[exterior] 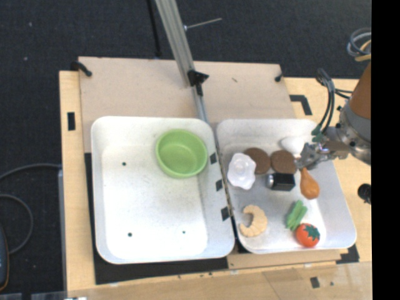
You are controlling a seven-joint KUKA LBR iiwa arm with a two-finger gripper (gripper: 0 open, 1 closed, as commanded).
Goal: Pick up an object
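A: Gripper position?

B: The gripper sits over the right bin, near its upper right part, just above the orange pear-shaped piece and just right of a brown round piece. Finger state: cannot tell from this angle.

A: Other contents of that bin?

B: A second brown round piece beside the first, a white crumpled object at the left, a small black block below the brown pieces, a tan curved pastry-like item, a green item, and a red tomato-like toy touching its lower end.

A: Left bin?

B: The left bin holds a green bowl, upright, near its upper right corner.
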